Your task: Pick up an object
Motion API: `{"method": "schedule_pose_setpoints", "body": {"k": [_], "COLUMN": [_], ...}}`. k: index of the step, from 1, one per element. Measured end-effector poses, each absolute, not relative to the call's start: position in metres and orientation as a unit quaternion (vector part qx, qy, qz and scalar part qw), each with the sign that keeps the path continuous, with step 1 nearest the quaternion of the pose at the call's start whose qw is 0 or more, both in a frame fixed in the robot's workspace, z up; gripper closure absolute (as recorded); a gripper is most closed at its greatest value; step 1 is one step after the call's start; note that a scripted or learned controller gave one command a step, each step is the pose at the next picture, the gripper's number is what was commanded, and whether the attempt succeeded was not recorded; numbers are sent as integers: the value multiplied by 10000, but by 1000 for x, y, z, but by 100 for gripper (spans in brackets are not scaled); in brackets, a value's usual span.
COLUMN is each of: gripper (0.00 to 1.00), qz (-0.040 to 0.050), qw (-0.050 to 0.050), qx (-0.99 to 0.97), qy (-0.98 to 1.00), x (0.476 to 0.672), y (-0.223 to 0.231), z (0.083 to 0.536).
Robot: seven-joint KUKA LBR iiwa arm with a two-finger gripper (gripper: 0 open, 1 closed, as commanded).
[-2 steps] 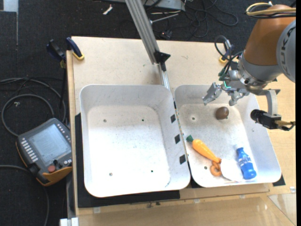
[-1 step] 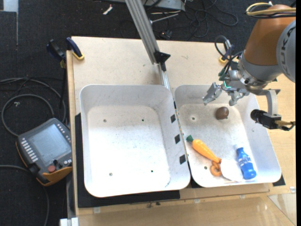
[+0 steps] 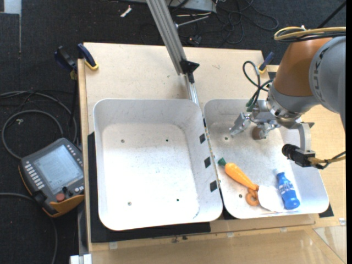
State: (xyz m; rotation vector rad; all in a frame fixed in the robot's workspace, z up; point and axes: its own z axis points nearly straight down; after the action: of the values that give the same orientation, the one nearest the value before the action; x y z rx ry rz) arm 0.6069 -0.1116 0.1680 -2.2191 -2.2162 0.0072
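My gripper (image 3: 253,128) hangs over the far part of the right bin (image 3: 231,110), open, its metal fingers (image 3: 238,127) spread with nothing between them. An orange toy carrot (image 3: 238,174) with a green tip lies near the bin's left wall, in front of the gripper and apart from it. A blue bottle (image 3: 287,190) rests in the near right corner, beside a flat white piece (image 3: 268,198). A small orange ring (image 3: 252,198) sits at the near edge, just past the carrot.
The left bin (image 3: 104,114) stands beside the right one, split from it by a wall with black clips (image 3: 208,161). A metal camera pole (image 3: 168,29) slants down to the far edge between the bins. A teach pendant (image 3: 52,174) lies on the floor at left.
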Motion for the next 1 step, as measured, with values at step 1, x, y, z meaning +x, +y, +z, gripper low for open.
{"method": "schedule_pose_setpoints", "body": {"k": [1], "gripper": [0], "qz": [17], "qw": [22], "qx": [-7063], "qy": [-7079], "x": [611], "y": [-102], "z": [113]}}
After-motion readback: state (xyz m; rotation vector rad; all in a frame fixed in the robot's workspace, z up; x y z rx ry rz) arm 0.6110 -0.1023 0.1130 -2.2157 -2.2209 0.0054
